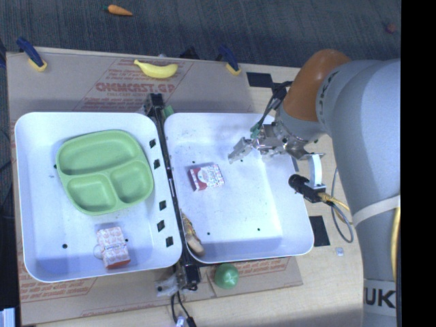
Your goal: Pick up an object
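Small red-and-white packet point(206, 177) lying flat in right bin point(272, 237), just left of gripper point(240, 152). Gripper empty; opening width impossible to tell. Probably light, thin, crushable; best pinched across short edges.

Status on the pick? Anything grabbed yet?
Done: the arm is over the right bin. In hand: nothing; the gripper sits apart from the small red packet, which lies flat on the bin floor. Left: reach the packet, grasp it, lift.
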Controlling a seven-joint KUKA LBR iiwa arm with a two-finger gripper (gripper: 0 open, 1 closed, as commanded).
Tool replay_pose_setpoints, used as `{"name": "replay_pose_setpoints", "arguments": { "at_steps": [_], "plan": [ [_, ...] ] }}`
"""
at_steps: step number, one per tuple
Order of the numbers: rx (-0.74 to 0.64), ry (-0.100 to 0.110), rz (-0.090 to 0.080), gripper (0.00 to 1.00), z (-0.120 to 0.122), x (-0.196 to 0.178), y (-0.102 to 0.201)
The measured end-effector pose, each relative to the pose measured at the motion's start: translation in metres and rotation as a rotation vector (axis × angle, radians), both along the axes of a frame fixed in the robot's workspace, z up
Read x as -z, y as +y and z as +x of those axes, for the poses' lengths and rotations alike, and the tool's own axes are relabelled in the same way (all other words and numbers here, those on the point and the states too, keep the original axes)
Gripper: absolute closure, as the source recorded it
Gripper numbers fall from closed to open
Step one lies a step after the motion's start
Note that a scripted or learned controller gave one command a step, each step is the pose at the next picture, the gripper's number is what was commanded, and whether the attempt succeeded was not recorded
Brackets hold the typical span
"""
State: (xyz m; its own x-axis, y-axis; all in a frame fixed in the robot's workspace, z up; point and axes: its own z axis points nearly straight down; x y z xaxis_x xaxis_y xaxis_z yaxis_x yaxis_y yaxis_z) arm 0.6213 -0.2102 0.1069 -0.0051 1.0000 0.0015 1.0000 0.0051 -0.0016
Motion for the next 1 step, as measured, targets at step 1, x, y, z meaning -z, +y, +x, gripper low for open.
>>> {"name": "replay_pose_setpoints", "arguments": {
  "at_steps": [1],
  "plan": [
    [0.0,0.0,-0.001,0.0,-0.0445,-0.0264,-0.0006]
  ]
}}
